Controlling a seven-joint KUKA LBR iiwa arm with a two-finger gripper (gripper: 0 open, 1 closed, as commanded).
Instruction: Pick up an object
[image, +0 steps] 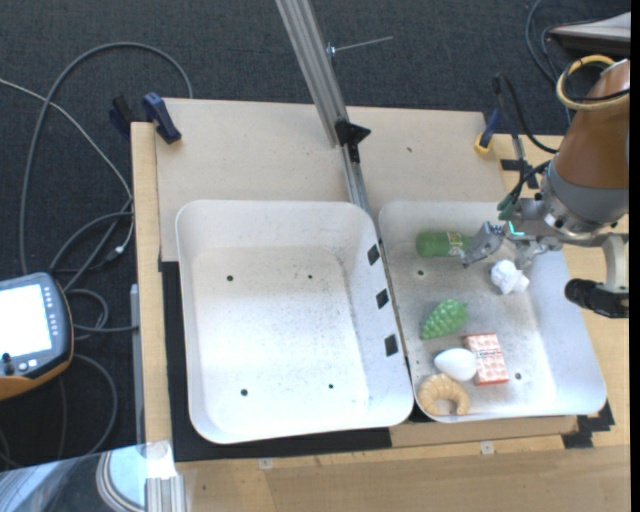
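Five loose items in the right bin (570, 345): croissant (444, 394) at 6 o'clock; white egg (456, 363); red carton (487, 359); green bunch (444, 318); green bottle (438, 244) at 11 o'clock, long axis left-right. Gripper (506, 255) above white lump (509, 277); jaw state cannot be told.

Grey arm from right, pincer (503, 250) lowered, seemingly spread
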